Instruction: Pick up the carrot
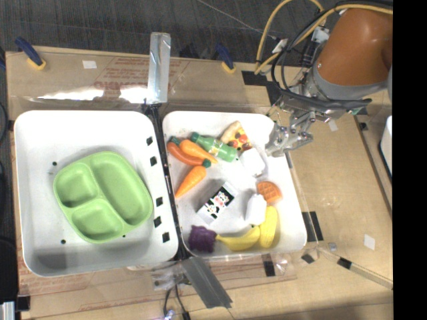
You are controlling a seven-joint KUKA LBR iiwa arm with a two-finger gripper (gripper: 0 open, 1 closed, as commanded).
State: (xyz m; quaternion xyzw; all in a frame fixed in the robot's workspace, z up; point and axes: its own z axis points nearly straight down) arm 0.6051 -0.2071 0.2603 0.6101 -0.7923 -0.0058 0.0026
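Even, fairly bright overhead light; glare streaks on the clear sheet (pixel 93 93) behind the left bin (pixel 27 199); white bin floors near blown out; soft short shadows under toys; overall slightly soft, low-res, no obvious edge distortion.

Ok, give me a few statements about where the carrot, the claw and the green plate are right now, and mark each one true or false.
1. The carrot lies in the right bin. True.
2. The claw grips the carrot. False: it sits at the right bin's upper right edge, apart from the carrot.
3. The green plate sits in the left bin. True.
4. The banana rests on the green plate. False: it lies in the right bin, near its lower edge.
5. The green bottle lies in the right bin, above the carrot in the view. True.
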